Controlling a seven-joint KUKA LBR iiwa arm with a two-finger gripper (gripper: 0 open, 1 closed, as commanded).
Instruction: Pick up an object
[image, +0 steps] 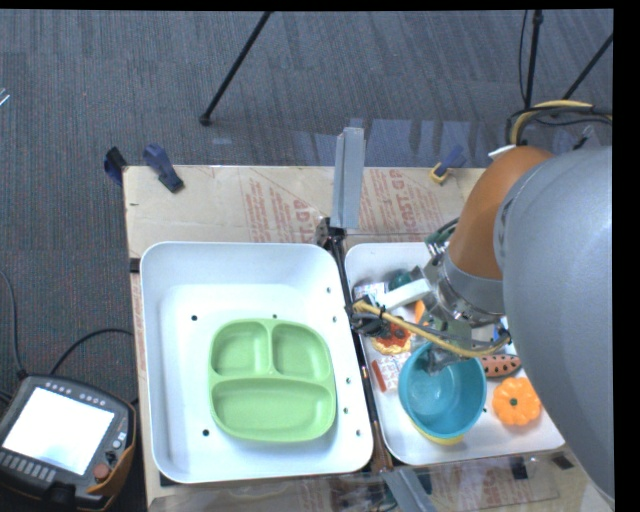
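Hovering over the crowded right bin (560, 432), my gripper (440, 345) could knock the blue bowl (442, 395) sideways. I cannot tell my grip's state

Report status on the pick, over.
End effector low in right bin, over blue bowl. Nothing seen held. Clutter packed close: orange pumpkin beside bowl. Green divided plate alone in left bin.

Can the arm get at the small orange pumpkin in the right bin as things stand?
Probably yes. The pumpkin lies uncovered on the right bin floor, beside the blue bowl, with nothing on top. The gripper hangs over the bowl close by, so a short sideways shift should do.
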